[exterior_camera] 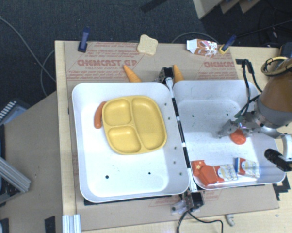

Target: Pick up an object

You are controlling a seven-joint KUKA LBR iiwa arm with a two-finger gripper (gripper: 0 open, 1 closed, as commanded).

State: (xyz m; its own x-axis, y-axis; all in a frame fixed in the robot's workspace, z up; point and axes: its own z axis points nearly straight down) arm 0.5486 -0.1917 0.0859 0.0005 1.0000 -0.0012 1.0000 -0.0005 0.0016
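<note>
In the right bin [204,93] a small red-orange round object [238,139] lies near the right side. My gripper [235,129] hangs directly over it, touching or nearly touching its top, at the end of the grey arm with the orange band [278,94]. A flattened red, white and blue carton [223,172] lies along the same bin's front edge. The left bin [88,169] holds a yellow divided plate [134,124] with a red sausage [98,115] beside its left rim.
Behind the bins, on the cardboard, lie a carrot [131,74], a second orange piece [177,73], a bread slice [147,44], a small carton [202,46] and a blue clip [83,39]. Cables run along the arm at the right.
</note>
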